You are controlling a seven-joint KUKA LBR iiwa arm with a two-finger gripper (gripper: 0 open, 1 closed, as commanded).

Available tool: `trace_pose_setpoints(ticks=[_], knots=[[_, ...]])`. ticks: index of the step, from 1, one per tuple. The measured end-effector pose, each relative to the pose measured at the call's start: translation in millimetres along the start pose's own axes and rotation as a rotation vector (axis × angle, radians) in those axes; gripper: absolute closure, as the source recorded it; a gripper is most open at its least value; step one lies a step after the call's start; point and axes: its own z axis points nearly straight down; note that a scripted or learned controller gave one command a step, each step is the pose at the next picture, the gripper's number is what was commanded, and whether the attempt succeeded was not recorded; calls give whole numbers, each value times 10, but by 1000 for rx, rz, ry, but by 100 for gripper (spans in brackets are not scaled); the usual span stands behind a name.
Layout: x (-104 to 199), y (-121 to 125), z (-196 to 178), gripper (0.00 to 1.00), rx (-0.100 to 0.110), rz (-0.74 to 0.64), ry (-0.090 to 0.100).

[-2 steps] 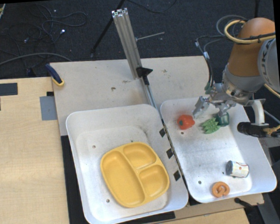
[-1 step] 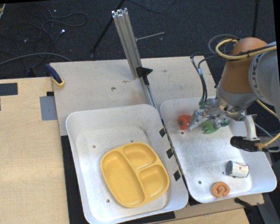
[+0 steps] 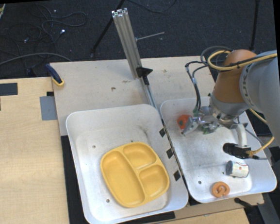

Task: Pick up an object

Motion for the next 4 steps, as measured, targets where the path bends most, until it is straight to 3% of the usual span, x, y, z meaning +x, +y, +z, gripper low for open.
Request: trace_pose_setpoints(ticks=[1, 3, 4], knots=[[-5, 0, -110, 100, 0, 2, 2], [-169, 105, -1205, 100, 2, 1, 2], [-92, 64, -1768, 100, 1, -2, 3]])
